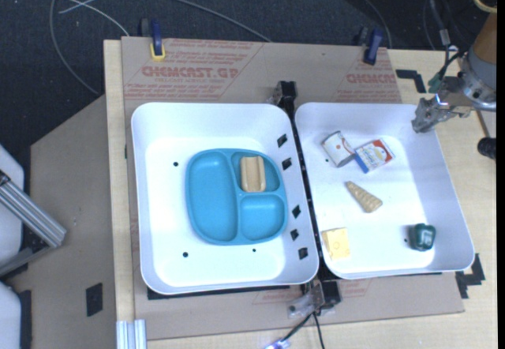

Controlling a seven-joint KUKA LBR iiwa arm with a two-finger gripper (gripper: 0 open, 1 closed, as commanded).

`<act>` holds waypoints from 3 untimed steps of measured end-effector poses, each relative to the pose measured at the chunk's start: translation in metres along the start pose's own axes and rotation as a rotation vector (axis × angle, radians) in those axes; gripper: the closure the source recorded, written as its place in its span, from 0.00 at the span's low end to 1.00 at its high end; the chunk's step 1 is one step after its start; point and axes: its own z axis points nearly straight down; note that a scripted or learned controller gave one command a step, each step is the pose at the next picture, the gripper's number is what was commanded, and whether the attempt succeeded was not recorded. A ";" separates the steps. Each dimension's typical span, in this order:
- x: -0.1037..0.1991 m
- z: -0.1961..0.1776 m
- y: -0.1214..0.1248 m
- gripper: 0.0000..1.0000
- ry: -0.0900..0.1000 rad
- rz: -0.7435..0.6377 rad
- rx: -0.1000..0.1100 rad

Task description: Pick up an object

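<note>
Right bin (442, 182), scattered small items, pincer (427, 114) over far corner, opening cannot be told

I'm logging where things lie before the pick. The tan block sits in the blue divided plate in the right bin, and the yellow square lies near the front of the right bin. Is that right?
One thing is wrong: in the camera view the blue divided plate, with the tan block in an upper compartment, sits in the left bin, not the right. The yellow square does lie near the front of the right bin.
</note>
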 end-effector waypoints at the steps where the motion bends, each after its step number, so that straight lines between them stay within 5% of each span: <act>1: 0.000 -0.010 0.001 1.00 0.001 0.000 0.003; 3: 0.088 -0.004 -0.026 1.00 0.004 -0.002 0.010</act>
